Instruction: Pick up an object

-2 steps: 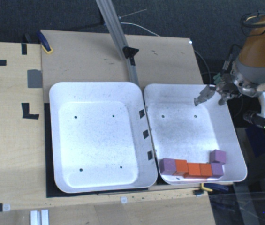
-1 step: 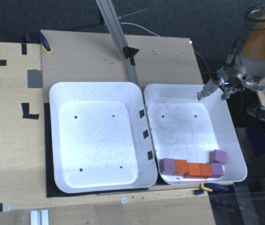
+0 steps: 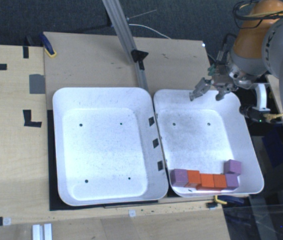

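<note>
Several purple and orange blocks lie in a row along the near edge of the right bin [image 3: 241,134]: a purple block [image 3: 180,176] at the left, orange blocks [image 3: 207,180] in the middle, and a purple block [image 3: 233,167] at the right end. My gripper [image 3: 207,93] hangs over the far rim of the right bin, well away from the blocks. Its two fingers are spread apart with nothing between them.
The left bin [image 3: 61,134] sits beside the right one, joined by black clips. A slanted metal rail [image 3: 123,31] rises behind the bins. A blue and yellow clamp [image 3: 48,45] lies at the board's far left corner.
</note>
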Motion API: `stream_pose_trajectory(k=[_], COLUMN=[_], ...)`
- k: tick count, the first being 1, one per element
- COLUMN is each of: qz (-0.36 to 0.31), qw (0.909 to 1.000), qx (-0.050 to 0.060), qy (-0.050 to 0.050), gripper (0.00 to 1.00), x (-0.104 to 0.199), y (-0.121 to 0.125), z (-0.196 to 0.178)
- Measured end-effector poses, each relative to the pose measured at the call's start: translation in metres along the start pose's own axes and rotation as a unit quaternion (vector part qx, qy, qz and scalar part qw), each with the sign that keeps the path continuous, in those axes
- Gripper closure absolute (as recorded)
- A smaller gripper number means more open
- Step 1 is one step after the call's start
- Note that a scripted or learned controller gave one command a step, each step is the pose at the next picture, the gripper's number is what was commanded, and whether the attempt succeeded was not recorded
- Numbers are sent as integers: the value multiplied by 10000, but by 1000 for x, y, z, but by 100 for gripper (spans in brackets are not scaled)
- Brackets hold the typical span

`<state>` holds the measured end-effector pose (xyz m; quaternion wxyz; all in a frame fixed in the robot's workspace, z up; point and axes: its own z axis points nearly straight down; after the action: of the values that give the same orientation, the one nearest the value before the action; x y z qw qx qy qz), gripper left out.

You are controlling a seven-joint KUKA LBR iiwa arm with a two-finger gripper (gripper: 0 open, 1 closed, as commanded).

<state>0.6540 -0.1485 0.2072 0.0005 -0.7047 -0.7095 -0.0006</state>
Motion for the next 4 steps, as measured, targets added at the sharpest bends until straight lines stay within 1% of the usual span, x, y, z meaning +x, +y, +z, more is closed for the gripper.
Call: stream_pose_trajectory(k=[1, 2, 3, 4], qz=[18, -6, 35, 7], qw=[10000, 10000, 10000, 10000], qx=[56, -19, 27, -9], qy=[13, 1, -12, -4], gripper=[0, 0, 0, 0], x=[57, 114, 102, 135], y=[-78, -54, -82, -17], z=[46, -4, 17, 16])
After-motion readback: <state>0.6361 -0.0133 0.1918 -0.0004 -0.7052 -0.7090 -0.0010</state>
